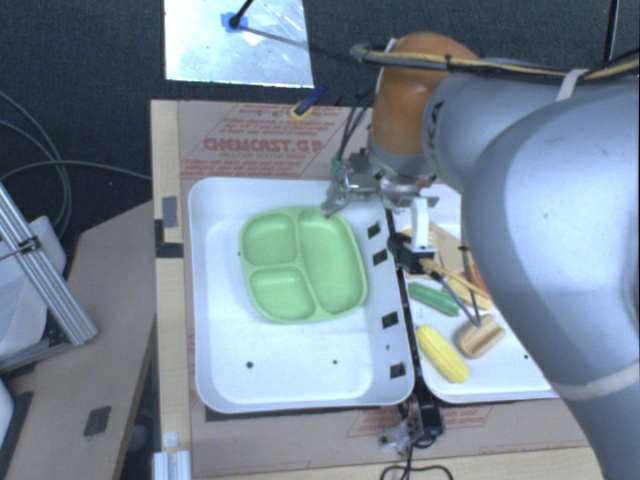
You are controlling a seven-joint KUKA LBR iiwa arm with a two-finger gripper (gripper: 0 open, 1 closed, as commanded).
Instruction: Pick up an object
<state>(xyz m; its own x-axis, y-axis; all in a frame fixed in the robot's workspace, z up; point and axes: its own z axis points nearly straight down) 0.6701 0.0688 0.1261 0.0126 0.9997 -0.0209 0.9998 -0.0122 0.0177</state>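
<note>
**benchrat:** Tray first, since that looks like the target; the pale green plastic divided tray with three compartments lies flat in the middle of the shallow white left bin, tilted a bit off square to the bin walls; the two-finger gripper hangs right at the tray's far right corner, just touching it or a hair above, I can't tell which. Fingers are too small and blurred to read; I cannot tell if they're spread or pinched, and nothing shows between them, so I wouldn't call it a grasp.

**kuka_kev:** Agreed; my guess is it's lining up on the rim. A flat tray gives nothing to grab except that raised edge, so one finger wants to go inside the compartment and one outside the lip; coming down on the flat floor would just skate off.

**benchrat:** Corner grip means the far end will droop and could twist out; slow lift, I'd say.

**kuka_kev:** Also the black divider between the bins sits near that corner, so not much room. Right bin has easier stuff honestly; a yellow corn cob toy, a green pod-shaped piece and a tan wooden block, all close together under the grey arm.
</note>
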